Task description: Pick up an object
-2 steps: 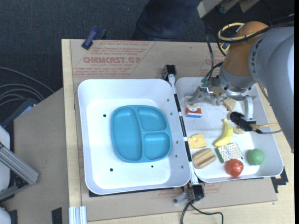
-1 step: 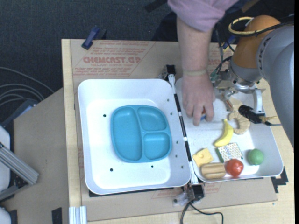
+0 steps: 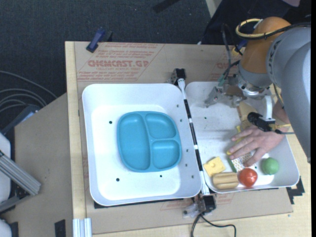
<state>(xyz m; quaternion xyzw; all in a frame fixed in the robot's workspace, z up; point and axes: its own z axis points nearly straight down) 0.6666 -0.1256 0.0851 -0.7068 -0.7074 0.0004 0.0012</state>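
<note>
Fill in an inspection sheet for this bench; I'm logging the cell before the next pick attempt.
Surface: two white bins side by side on a brown board.
Job's things: right bin holds yellow cheese wedge, bread roll, red tomato, green ball.
Clutter: blue divided plate in left bin.
Grippers: gripper over the right bin's far end; nothing seen between its fingers.
Cables: grey loops on the floor at left.
Surroundings: a person's hand reaching into the right bin; dark carpet.
</note>
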